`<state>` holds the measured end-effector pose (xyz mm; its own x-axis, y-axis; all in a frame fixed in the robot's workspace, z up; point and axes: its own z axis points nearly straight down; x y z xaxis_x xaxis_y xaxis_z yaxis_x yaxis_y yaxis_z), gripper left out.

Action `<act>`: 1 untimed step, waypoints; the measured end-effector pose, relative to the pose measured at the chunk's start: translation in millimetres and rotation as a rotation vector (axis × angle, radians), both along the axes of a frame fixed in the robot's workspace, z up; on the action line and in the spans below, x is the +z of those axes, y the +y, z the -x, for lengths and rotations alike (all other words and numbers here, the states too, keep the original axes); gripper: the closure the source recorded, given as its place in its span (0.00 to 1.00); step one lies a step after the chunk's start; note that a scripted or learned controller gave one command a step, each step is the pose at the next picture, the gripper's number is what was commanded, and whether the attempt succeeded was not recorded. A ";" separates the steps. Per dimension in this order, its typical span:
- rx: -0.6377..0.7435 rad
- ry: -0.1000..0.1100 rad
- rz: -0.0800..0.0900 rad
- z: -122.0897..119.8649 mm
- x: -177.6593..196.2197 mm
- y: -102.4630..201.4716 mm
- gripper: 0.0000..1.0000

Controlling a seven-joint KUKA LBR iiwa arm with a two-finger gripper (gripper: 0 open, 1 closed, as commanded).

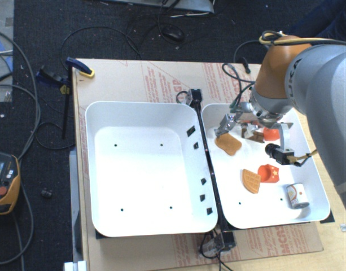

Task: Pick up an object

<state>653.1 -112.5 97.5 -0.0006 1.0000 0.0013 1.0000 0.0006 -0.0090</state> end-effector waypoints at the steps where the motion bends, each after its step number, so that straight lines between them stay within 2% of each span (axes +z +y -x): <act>1: 0.000 -0.001 0.000 -1.0 10.3 -0.4 1.00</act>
